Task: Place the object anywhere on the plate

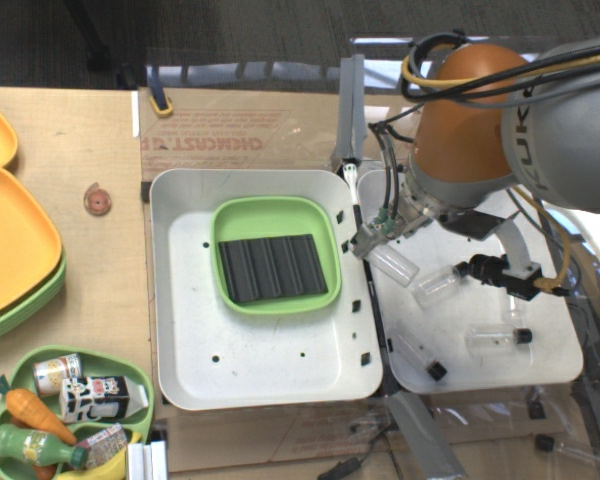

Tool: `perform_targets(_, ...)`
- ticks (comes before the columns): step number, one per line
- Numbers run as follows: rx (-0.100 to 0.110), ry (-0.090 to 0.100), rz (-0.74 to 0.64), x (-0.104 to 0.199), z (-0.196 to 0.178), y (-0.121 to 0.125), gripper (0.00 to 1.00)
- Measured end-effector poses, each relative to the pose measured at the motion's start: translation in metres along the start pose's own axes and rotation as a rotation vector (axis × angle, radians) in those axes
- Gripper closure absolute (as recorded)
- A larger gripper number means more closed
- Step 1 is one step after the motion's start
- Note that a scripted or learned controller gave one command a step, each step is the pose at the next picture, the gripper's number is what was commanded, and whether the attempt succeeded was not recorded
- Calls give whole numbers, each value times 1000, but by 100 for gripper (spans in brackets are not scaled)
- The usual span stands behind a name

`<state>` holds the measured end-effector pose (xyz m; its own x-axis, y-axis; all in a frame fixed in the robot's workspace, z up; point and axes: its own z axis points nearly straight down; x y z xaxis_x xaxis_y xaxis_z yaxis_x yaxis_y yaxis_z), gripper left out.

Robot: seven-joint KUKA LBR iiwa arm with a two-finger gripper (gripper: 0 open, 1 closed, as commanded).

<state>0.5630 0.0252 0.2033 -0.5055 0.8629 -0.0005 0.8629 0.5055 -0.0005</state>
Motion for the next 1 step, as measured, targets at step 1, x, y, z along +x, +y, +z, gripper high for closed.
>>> perform_targets(1,0,0,0,0,0,0,0)
